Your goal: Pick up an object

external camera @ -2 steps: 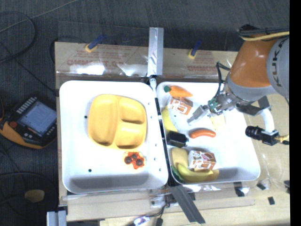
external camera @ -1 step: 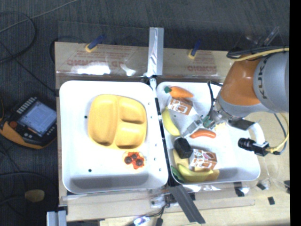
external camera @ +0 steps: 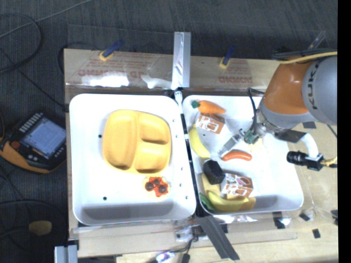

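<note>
We are looking down on the surface with two white bins side by side, and the arm comes in from the right over the right bin. Its claw hangs low in the middle of that bin, pointing down and to the left, and we cannot tell from here how its tips stand, nor see anything caught in it. Just below the claw's tip lies an orange sausage, very near, though we cannot tell whether they touch. Up at the top of the bin rests a carrot, and just beneath it a small carton. A banana curves along the bin's left wall. Lower down we see a black block, a second carton right beside it, and another banana lying under them along the bottom edge. Over in the left bin sits a yellow divided tray, with a small cluster of red berries just below it. Off the surface to the left, on the dark floor, lies a handheld controller with a screen.
</note>
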You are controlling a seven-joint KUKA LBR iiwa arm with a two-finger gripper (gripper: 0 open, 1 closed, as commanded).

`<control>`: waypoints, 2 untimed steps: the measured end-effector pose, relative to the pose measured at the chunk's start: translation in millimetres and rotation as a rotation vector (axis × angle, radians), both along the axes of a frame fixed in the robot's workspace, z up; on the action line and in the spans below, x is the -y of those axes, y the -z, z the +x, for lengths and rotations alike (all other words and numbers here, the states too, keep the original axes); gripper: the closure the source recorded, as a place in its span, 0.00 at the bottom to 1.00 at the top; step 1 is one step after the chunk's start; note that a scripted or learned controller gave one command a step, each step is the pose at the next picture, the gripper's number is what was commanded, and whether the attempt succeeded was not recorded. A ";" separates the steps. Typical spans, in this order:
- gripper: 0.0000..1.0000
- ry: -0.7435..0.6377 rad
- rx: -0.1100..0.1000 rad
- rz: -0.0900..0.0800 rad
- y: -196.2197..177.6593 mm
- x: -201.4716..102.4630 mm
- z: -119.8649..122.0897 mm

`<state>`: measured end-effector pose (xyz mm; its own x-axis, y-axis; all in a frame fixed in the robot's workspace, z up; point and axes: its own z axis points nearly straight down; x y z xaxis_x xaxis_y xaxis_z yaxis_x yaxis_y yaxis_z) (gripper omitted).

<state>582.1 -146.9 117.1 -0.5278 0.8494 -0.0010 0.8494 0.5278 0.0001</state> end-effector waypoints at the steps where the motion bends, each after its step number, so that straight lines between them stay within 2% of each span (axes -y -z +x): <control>1: 0.00 0.094 0.010 -0.001 27.4 -32.5 32.2; 2: 0.00 0.280 -0.003 -0.002 28.8 -28.0 73.7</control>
